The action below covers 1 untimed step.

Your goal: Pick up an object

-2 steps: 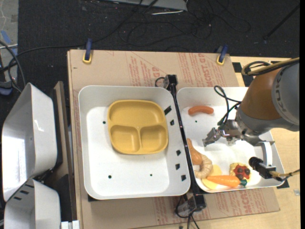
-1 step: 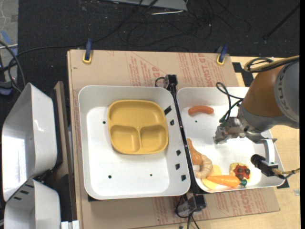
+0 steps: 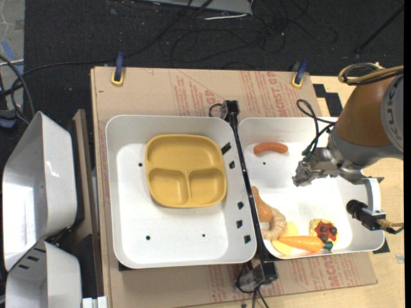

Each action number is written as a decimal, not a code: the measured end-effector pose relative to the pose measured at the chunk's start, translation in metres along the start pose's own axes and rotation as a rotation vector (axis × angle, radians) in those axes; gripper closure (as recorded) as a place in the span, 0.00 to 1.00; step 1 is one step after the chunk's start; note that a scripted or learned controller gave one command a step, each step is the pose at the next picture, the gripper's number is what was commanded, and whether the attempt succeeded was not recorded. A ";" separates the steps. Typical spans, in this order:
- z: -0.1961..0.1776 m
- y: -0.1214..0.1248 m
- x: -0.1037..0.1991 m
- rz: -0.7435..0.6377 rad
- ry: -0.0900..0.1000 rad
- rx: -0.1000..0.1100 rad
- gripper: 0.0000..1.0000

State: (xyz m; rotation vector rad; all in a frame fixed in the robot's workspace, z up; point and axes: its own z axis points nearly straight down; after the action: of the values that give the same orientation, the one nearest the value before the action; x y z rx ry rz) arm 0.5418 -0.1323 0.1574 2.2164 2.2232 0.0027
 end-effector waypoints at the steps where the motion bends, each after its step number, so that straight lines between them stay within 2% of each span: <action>1: -0.046 0.001 -0.008 0.001 -0.001 -0.002 1.00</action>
State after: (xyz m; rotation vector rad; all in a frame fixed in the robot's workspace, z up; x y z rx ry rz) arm 0.5428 -0.1406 0.2037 2.2158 2.2202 0.0035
